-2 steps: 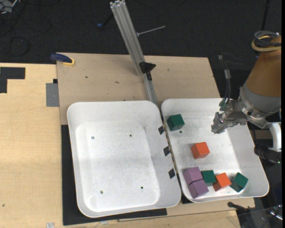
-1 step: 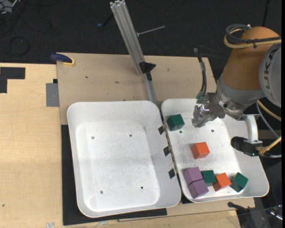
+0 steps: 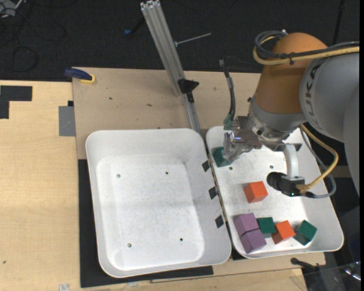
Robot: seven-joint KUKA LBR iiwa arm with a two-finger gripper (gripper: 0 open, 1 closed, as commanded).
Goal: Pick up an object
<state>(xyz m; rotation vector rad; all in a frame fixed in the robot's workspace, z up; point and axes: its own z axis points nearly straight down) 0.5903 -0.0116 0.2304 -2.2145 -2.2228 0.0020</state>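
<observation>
Nearest my camera, along the front of the right bin (image 3: 327, 235), sits a cluster of blocks: a purple block (image 3: 249, 232) at the left, a dark green cube (image 3: 267, 225) just behind it, a small orange block (image 3: 283, 230) beside that, and a second green block (image 3: 305, 231) at the right end. They lie close together, some touching, near the bin's front rim.

Further back in the same bin I see a lone orange cube (image 3: 255, 191), standing apart from the cluster on the speckled white floor.

Behind that, at the bin's left wall, the pincer (image 3: 229, 152) is down low over a teal-green block (image 3: 219, 157). The block sits right against the divider between the two bins, and the metal fingers come down on or just beside it. From this slant I cannot tell whether the fingers are spread or closed, nor whether the block is actually between them.

Above the pincer I see the arm's orange band (image 3: 285, 83) and grey body, reaching in from the right and covering the bin's far right corner. A black cable loops off the wrist over the bin.

To the left, the other white bin (image 3: 103, 156) lies beside the first, its rim touching the divider clips. Both rest on the pale wooden table (image 3: 30, 180). A slanted aluminium rail (image 3: 167, 47) runs from the top toward the bins.
</observation>
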